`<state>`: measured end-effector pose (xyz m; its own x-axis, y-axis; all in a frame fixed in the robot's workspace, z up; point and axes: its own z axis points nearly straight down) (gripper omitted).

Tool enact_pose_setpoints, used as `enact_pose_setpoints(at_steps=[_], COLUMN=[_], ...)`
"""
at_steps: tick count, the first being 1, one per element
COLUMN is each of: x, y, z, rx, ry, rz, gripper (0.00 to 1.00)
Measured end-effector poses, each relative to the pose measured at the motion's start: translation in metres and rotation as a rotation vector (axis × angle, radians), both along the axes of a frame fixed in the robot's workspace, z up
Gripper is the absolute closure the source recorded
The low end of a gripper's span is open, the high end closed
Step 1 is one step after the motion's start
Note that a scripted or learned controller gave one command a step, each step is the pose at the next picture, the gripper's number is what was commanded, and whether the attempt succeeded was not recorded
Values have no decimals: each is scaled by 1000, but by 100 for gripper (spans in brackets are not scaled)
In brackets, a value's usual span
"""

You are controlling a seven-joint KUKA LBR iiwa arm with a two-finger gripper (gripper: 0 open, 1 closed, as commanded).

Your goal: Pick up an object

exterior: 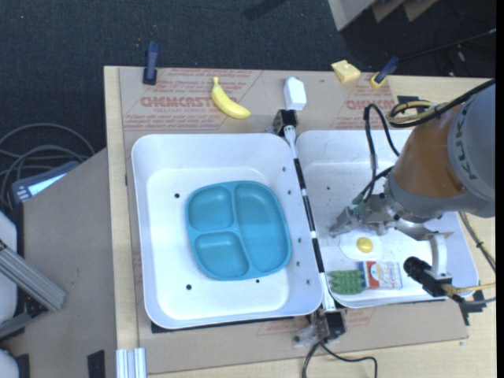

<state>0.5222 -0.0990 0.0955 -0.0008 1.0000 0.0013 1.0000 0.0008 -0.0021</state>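
**Operator:** What am I looking at, left to right?

**Spotter:** You're starting at the left bin (150,211). A blue divided plate (236,231) is lying flat near its middle. Behind it, on the bench (181,93), a banana (229,101) is lying, and a yellow wedge (345,71) is sitting well off to its right. Then you're coming to the right bin (331,152), where the arm (441,164) is reaching in and covering much of the floor.

**Operator:** Where's the thing to pick, and what's the tool doing?

**Spotter:** The gripper (350,221) is hanging just behind a toy fried egg (361,246) towards the front of the right bin. A flat printed card (366,278) is lying just in front of the egg, by the front wall. I cannot tell whether the gripper is spread or pressed together, and I'm seeing nothing caught in it.

**Operator:** How is the egg going to handle?

**Spotter:** I'm judging it light, thin and probably slick, lying nearly flush with the floor. You're getting little to pinch. Try across the raised yolk, or the rim of the white.

**Operator:** Anything hidden?

**Spotter:** The arm is hiding the bin's right side, so whatever is lying under it is unknown. I cannot tell whether the gripper is touching the egg. The card's print is too small to read.
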Motion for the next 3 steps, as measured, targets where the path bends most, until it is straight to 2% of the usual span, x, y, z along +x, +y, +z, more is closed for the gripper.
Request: enact_pose_setpoints(at_steps=[1, 2, 3], x=[-44, 19, -24], y=[-26, -86, -16], z=[-11, 47, -11], rx=[-1, -3, 0], ry=[0, -4, 0], rz=[-2, -1, 0], gripper=[0, 0, 0])
